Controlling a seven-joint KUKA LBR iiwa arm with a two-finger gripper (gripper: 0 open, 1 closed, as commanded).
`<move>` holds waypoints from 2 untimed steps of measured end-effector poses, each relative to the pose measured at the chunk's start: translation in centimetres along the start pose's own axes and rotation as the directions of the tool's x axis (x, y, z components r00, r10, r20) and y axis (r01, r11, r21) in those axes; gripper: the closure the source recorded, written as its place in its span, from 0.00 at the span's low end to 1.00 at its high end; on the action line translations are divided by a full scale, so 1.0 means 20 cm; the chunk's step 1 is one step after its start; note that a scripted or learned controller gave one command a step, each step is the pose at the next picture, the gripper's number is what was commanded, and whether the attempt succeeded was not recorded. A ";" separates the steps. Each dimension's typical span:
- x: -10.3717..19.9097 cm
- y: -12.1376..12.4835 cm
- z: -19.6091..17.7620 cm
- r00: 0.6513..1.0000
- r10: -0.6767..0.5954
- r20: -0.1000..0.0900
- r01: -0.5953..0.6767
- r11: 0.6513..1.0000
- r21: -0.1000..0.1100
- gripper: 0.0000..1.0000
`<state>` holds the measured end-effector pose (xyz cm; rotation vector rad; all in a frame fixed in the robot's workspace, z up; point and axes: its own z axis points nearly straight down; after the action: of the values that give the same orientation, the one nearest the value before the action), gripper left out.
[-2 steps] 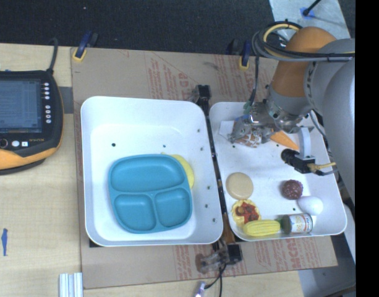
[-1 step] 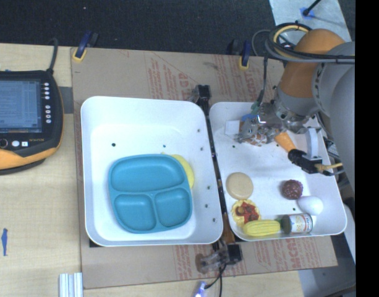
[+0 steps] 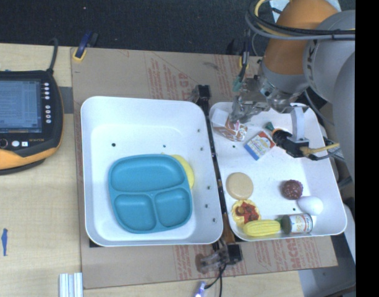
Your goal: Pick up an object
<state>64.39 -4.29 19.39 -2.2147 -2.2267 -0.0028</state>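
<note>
At eleven o'clock in the right bin (image 3: 271, 177), the gripper (image 3: 240, 117) hangs low over a crumpled packet (image 3: 235, 130); how far the jaws stand apart, or whether they grip anything, I cannot tell. At four o'clock from the packet lies a blue carton (image 3: 259, 145). Toward the bin's six o'clock sit a tan disc (image 3: 240, 184), a brown ball (image 3: 292, 189), an egg (image 3: 310, 204), a bottle (image 3: 298, 224) and corn (image 3: 262, 229). At nine o'clock, the left bin (image 3: 102, 135) holds a blue tray (image 3: 151, 192).
</note>
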 end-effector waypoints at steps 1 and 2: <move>-0.37 -0.14 0.18 1.000 0.003 0.004 -0.003 1.000 0.005 1.00; -0.58 -0.09 0.24 1.000 0.004 0.003 -0.004 1.000 0.002 1.00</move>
<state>62.75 -15.92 14.61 -2.2191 -2.2225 0.0026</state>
